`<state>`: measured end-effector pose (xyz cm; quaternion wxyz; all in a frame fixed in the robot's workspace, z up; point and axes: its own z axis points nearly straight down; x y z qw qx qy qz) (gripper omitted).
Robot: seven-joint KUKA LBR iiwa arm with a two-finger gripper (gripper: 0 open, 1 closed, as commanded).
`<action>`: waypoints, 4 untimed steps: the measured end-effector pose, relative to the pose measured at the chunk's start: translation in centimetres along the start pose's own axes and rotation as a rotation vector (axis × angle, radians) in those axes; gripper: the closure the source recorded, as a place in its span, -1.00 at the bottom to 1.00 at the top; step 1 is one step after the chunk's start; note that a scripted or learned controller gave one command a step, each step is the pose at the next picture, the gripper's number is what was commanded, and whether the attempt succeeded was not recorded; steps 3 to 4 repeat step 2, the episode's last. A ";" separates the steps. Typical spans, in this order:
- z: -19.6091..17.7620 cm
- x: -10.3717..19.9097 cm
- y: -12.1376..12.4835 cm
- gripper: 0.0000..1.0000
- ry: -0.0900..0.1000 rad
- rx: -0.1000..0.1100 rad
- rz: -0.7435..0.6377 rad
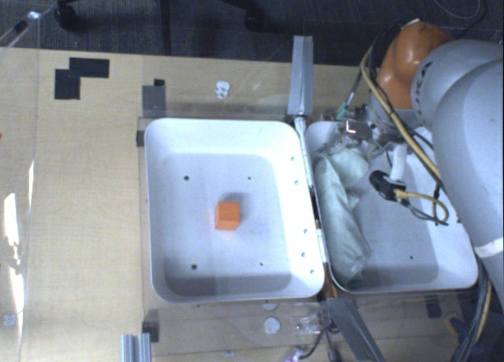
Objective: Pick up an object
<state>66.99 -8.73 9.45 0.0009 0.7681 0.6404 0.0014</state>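
Camera view: reaching in from the right over the right bin (441,274), with the gripper (352,134) hanging at that bin's far left corner amid cables. Impossible to tell how its tips are set. Lying directly below the gripper and touching its end, a crumpled pale grey-green cloth (340,207), stretching along the bin's left wall toward the near edge. Sitting well apart to the gripper's left, in the middle of the left bin (169,274), a small orange cube (227,216).
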 end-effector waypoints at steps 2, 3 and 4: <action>-10.7 4.3 -0.7 1.00 -0.001 0.003 -0.004; -10.7 4.3 -0.7 1.00 -0.001 0.003 -0.004; -10.7 4.3 -0.7 1.00 -0.001 0.003 -0.004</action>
